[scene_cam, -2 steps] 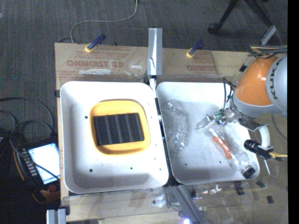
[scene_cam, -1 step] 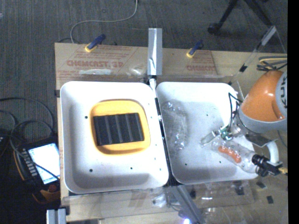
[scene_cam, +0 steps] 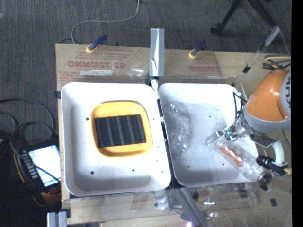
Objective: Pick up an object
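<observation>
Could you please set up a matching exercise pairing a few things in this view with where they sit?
Things:
1. yellow tray with dark slats
2. clear plastic bottle with an orange insert
3. crumpled clear plastic
4. blue-and-yellow clamp

Places:
A. left part of the right bin
B. back edge of the bench, behind the left bin
C. middle of the left bin
D. right bin's near right corner, below the pincer

Pairs: 1-C, 2-D, 3-A, 4-B
</observation>
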`<state>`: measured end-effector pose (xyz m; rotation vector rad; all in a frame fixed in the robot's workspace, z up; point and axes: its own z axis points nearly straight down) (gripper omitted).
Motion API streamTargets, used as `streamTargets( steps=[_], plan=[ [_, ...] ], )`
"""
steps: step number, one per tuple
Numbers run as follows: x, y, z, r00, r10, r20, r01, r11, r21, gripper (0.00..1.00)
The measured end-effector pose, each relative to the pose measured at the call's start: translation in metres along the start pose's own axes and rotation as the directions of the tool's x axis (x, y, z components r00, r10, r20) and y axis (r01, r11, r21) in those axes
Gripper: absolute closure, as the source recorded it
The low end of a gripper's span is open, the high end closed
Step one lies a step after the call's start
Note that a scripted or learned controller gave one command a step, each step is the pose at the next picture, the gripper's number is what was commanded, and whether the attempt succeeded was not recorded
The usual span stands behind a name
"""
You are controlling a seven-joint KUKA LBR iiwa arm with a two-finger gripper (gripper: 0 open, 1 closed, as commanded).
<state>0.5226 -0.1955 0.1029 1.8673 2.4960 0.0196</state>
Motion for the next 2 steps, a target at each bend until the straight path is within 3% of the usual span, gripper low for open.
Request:
streamTargets(
  steps=[1,2],
  plan=[
    [-0.007,0.028,-0.013,0.988,-0.151,-0.016,0.151,0.988,0.021,1.00],
    [0.063,0.091,-0.105,0.990,-0.137,-0.014,0.137,0.990,0.020,1.00]
  ],
)
